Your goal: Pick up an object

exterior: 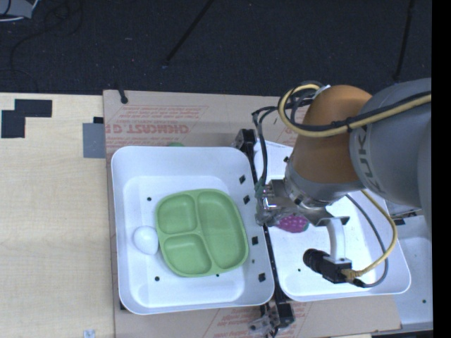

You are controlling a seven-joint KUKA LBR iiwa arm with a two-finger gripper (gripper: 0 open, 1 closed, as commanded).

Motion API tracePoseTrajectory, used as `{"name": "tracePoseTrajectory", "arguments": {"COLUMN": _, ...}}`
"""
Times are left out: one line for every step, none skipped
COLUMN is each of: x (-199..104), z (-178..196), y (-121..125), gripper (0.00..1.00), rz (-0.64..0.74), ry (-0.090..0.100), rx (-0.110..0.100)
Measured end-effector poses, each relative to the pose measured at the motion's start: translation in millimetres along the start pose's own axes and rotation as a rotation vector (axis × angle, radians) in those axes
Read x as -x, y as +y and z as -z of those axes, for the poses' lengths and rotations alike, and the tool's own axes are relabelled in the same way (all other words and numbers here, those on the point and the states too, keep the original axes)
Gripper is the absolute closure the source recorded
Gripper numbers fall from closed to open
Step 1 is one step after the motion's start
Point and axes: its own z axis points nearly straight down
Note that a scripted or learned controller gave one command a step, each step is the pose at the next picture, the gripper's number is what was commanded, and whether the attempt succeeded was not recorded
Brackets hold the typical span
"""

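The arm (352,153) reached in over the right bin (380,280), its wrist low above that bin's left part. The claw (276,213) sat under the wrist near the divide between the bins; whether it was spread or pressed together could not be told, since the wrist hid it. A purple object (292,223) lay just beside the claw, partly covered by the wrist; it was probably the target, but no grip on it was visible. The left bin (127,189) held a green tray (201,231) with three compartments and a white ball (146,239) touching the tray's left edge. Both rested flat and apart from the claw. Judged progress: approach done; a confirmed grasp and lift remained.
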Motion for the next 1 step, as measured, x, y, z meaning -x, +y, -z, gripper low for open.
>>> {"name": "tracePoseTrajectory", "arguments": {"x": -42.3, "z": 1.6, "y": -1.4, "gripper": 1.00, "rz": 0.000, "ry": -0.001, "rx": 0.002}}
